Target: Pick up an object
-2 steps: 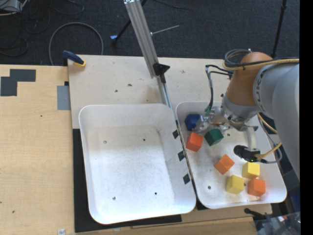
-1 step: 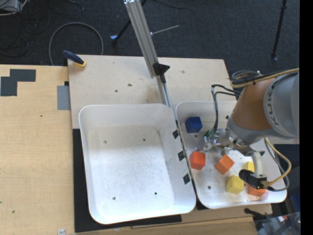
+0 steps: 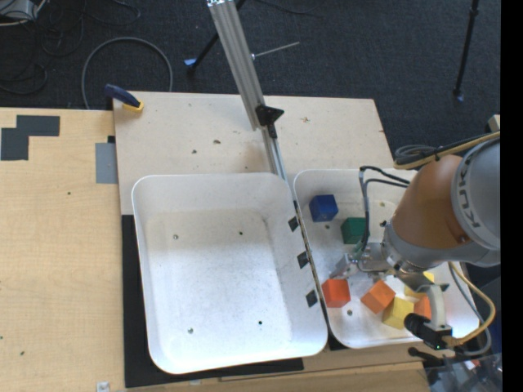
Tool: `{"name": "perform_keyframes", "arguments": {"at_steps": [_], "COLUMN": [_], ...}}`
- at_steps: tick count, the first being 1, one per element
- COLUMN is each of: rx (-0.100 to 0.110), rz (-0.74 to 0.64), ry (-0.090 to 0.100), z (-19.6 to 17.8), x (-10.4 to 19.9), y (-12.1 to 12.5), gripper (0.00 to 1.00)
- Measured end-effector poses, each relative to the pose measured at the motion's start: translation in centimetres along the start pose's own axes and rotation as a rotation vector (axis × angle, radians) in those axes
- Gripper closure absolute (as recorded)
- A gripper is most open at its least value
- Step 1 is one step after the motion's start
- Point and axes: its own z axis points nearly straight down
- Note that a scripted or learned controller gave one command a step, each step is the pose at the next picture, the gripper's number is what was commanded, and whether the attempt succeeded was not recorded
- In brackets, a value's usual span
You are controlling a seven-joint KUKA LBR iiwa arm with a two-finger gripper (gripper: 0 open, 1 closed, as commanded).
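Several small blocks lie in the right bin (image 3: 343,333). A blue cube (image 3: 324,207) sits near its far left corner, with a green cube (image 3: 354,229) just right of it. A red-orange cube (image 3: 336,291) rests toward the front left. An orange cube (image 3: 377,296) and a yellow block (image 3: 398,310) lie side by side near the front. My gripper (image 3: 363,260) hangs low in the middle of this bin, between the green cube and the orange cube. The orange-banded wrist covers the bin's right part. No block is seen in its grasp.
The left bin (image 3: 143,219) stands beside the right one, and they share a divider with black clips (image 3: 301,258). A slanted aluminium post (image 3: 241,64) rises behind the bins. Cables run along the arm at the right.
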Motion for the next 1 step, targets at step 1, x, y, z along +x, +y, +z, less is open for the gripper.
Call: {"name": "perform_keyframes", "arguments": {"at_steps": [1], "rx": [0.002], "rz": [0.0], "ry": [-0.002], "z": [0.17], "x": [-5.77], "y": [5.98], "gripper": [0.0]}}
